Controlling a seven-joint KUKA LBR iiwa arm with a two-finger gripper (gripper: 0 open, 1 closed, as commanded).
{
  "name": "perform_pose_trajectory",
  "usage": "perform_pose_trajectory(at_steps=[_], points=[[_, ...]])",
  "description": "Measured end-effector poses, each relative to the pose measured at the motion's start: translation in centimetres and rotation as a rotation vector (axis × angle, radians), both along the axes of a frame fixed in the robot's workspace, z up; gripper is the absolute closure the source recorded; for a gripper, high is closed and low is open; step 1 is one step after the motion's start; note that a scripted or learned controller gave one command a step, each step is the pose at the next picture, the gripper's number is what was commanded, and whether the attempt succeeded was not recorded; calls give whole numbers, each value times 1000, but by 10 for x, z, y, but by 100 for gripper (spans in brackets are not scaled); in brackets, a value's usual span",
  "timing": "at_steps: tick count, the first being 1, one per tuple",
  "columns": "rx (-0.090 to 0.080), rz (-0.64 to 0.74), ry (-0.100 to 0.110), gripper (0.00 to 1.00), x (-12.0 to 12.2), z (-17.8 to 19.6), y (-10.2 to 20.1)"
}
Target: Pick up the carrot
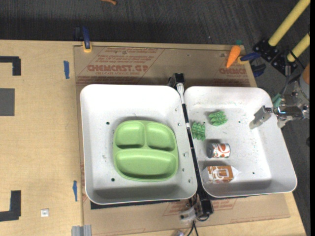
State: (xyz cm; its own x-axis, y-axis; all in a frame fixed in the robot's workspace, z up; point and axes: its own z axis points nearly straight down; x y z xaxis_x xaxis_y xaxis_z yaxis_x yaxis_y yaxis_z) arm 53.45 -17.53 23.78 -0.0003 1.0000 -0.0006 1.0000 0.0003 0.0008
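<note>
Over the right bin's (275, 181) far side hovers the gripper (259, 117), holding nothing I can see, its spread unclear. Up-left of it, outside the bin, the carrot (233, 56) lies untouched: pickup not begun.

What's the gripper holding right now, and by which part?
Nothing visibly. The two-finger gripper sits at the right white bin's right edge with no object between its jaws. The orange carrot lies outside the bins, on the cardboard behind them.

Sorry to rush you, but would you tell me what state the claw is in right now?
Claw: over the right bin's right edge, nothing visibly held; open or shut cannot be told. The carrot lies outside the bins.
</note>
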Motion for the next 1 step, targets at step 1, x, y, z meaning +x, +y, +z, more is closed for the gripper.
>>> perform_pose_trajectory(at_steps=[1], points=[[8, -570, 6, 0, 29, -80, -45]])
